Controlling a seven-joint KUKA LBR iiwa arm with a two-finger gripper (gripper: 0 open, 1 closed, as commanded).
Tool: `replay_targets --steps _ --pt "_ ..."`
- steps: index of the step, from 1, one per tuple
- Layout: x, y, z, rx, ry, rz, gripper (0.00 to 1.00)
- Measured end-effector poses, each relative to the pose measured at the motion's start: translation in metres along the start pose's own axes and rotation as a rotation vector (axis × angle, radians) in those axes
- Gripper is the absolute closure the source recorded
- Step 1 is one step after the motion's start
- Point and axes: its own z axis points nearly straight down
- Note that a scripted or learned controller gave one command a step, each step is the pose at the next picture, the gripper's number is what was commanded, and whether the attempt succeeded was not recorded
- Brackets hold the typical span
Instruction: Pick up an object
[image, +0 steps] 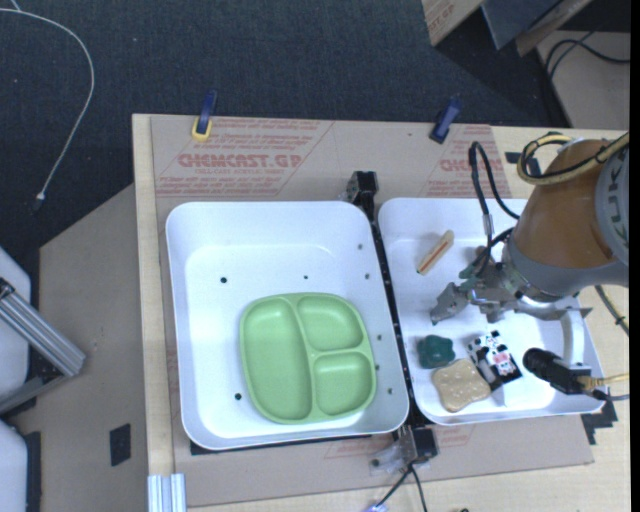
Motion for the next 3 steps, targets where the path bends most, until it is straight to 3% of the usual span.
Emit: replay_targets --steps 1,2,3 --pt "0.001 -0.001 0.054 -0.001 0.000 0.000 0.00" --pt "0.000 0.001 0.040 -0.009 -0.002 0.001 1.00" --pt "-0.005 0.005 -0.004 -0.014 -0.003 -0.001 1.00"
